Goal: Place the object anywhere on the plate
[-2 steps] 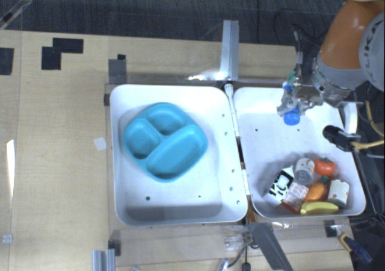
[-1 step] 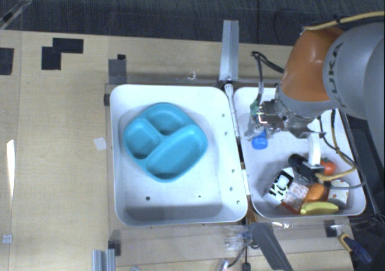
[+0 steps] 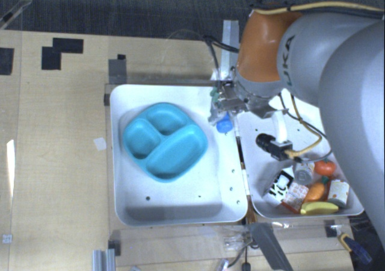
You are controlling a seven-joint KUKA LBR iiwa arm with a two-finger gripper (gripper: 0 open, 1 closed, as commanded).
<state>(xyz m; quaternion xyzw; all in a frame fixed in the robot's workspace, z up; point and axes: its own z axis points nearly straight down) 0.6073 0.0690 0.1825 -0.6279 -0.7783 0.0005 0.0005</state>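
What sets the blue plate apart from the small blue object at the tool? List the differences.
Size: the blue plate is broad, the small blue object far smaller. Form: the plate is split into compartments; the object looks like a plain rounded lump. Place: the plate lies on the floor of the left bin, while the object sits right under the tool near that bin's right wall. Both are blue.

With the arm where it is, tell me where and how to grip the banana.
Grip the banana across its narrow middle, coming straight down from above. It lies flat along the near edge of the right bin, with a carrot crowding its far side.
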